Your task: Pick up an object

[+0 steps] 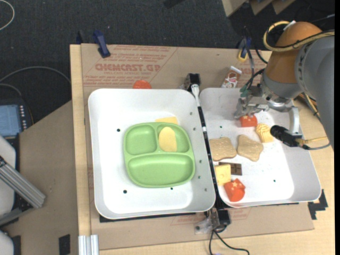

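**Op:** Gripper (247,112) was down in the right bin (297,187), near its back edge, directly over a small red-orange piece (248,121). Fingers reached to the top of that piece. From my feed I couldn't tell how far apart they were, or whether the piece was between them.

**Eng:** Where did the piece sit relative to the rest?

**Op:** Upper middle of the right bin. A yellow ridged piece (264,133) lay just beside it on the right. Two tan bread-like pieces sat nearer the camera: one (222,148) toward the divider, one (250,147) just right of it, close together. Further forward, a yellow block (223,172) touched a dark brown square (235,169), and a red pepper-like toy (235,189) lay near the front rim.

**Eng:** Left bin?

**Op:** I saw a green divided plate (158,170) in the left bin (106,142), with a pale yellow oval piece (168,139) in its upper right compartment. A yellow slab (167,120) poked out just behind the plate.
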Tool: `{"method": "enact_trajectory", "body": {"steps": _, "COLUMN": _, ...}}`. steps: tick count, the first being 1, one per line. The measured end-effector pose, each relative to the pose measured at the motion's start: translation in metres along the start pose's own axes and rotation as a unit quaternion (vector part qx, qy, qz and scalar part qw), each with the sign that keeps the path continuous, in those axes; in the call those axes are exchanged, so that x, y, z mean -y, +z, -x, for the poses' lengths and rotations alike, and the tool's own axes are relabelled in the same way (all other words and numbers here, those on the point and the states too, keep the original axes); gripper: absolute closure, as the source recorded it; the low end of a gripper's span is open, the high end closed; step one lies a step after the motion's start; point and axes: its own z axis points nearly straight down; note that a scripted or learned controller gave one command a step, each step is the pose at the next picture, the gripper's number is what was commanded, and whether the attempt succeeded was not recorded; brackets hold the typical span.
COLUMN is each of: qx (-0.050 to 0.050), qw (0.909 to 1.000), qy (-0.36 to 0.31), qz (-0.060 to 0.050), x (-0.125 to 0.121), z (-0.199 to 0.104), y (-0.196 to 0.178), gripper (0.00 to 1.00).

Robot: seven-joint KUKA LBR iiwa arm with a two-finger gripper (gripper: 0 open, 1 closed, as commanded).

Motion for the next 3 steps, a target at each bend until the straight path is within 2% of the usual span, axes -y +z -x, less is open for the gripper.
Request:
{"method": "enact_trajectory", "body": {"steps": 1, "qx": 0.000, "qw": 1.0000, "qy": 0.000, "qz": -0.001, "x": 0.000, "z": 0.000, "y": 0.001, "gripper": 0.00}}
{"method": "enact_trajectory", "body": {"steps": 2, "qx": 0.000, "qw": 1.0000, "qy": 0.000, "qz": 0.001, "x": 0.000, "z": 0.000, "y": -0.010, "gripper": 1.00}}
{"method": "enact_trajectory", "body": {"steps": 3, "qx": -0.002, "qw": 1.0000, "qy": -0.005, "qz": 0.002, "x": 0.069, "z": -0.096, "y": -0.131, "gripper": 1.00}}
